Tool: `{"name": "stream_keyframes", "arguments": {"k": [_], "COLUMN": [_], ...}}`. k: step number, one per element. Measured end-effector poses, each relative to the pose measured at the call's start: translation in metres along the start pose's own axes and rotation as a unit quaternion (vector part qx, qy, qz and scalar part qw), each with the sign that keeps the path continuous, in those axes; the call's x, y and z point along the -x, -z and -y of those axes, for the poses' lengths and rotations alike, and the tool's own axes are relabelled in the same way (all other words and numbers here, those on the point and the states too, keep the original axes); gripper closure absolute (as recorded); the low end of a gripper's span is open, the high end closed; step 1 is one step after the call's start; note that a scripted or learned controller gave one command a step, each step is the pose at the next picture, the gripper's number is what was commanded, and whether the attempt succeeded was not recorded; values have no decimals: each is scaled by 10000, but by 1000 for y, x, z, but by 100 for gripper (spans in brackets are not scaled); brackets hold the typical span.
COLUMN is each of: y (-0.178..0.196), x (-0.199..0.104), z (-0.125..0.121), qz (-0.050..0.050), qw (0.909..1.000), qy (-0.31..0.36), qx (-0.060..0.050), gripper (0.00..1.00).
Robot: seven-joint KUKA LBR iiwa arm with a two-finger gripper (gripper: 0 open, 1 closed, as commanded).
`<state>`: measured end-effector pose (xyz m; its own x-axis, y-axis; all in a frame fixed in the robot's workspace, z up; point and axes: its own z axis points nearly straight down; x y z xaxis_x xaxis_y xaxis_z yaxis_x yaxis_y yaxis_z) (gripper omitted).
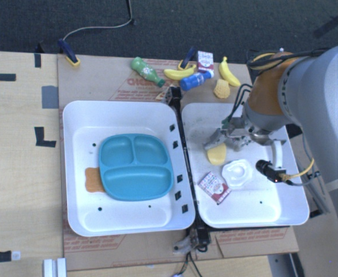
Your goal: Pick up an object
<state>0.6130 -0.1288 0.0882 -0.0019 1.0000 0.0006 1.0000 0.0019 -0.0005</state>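
So nearest the camera in the right bin point(284, 215), a red packet point(213, 186) and a white cup point(237, 172) are lying side by side. Just past them the gripper point(222, 140) is hovering right over a yellow wedge point(217, 154), fingers looking spread, not gripping anything. Bananas point(179, 73) and bottles point(147, 71) are sitting behind the bins.

Robot lab — taped bench point(19, 154), two white bins point(77, 154), toy food — cables.
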Motion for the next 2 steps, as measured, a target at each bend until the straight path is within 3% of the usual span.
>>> {"name": "stream_keyframes", "arguments": {"k": [1,2], "y": [-2,6], "x": [-30,-31], "z": [18,18], "qz": [13,9], "qw": [10000,10000], "qy": [-4,-2], "qx": [22,6], "gripper": [0,100]}}
